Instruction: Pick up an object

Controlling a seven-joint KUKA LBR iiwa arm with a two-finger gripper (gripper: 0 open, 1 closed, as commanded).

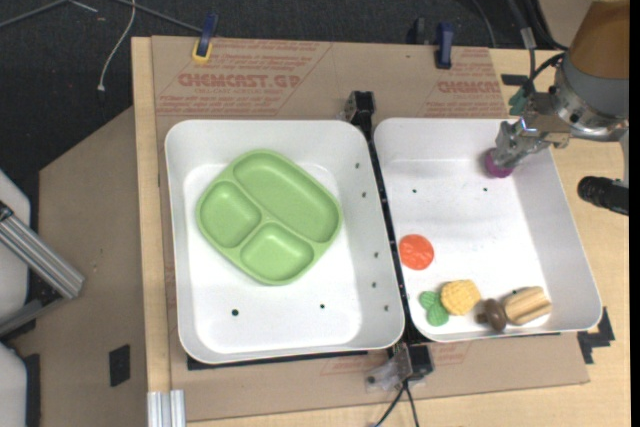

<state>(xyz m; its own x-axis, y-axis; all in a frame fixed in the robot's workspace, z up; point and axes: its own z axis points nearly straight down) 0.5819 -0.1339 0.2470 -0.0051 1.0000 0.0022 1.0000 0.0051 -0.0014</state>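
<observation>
The tool (508, 151) is sitting on one small purple object (498, 164) at two o'clock; I cannot tell its grip. One green divided plate (268, 215) is lying left.

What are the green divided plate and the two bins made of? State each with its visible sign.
Green divided plate: likely moulded plastic, matte; uniform colour, soft rounded compartment edges. Left bin and right bin: probably thin formed plastic, smooth with slight sheen; rounded corners and a thin raised rim.

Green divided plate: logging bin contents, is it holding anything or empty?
Empty: all three compartments of the green plate show bare green; it lies in the left bin.
</observation>
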